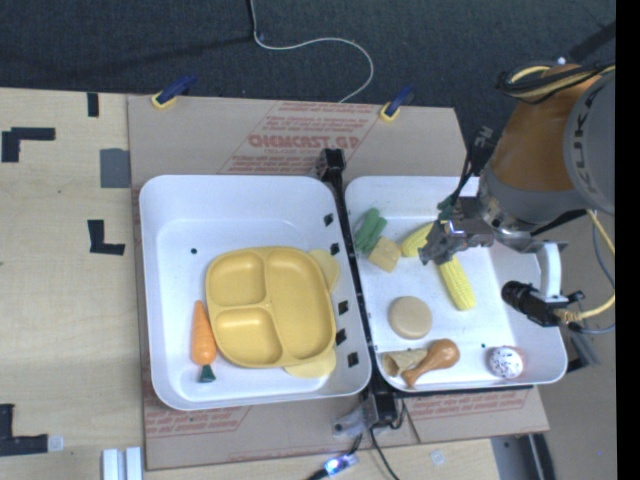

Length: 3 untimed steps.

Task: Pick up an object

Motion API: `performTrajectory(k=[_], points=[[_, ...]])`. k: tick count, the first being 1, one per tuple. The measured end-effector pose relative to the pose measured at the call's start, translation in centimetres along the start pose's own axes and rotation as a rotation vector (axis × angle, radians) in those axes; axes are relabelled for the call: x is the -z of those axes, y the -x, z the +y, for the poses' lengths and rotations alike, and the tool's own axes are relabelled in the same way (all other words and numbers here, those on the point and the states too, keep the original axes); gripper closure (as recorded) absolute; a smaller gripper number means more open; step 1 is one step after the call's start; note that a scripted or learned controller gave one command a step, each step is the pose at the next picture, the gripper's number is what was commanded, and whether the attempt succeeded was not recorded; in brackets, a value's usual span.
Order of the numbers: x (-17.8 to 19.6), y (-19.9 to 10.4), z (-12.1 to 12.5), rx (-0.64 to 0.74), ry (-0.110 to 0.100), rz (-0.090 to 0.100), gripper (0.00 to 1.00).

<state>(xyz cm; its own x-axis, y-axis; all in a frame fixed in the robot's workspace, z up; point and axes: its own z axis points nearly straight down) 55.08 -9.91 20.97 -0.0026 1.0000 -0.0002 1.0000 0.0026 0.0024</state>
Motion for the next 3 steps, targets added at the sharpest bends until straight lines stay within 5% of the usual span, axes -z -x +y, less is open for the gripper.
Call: performTrajectory(k=[1, 2, 3], points=[[1.5, -0.1, 0.0, -0.001, -0.002, 0.000, 1.00], [1.5, -5.2, 0.7, 0.004, -0.004, 0.001, 1.00], [0.4, -7.0, 2.7, 0.001, -0.004, 0.000, 1.00]])
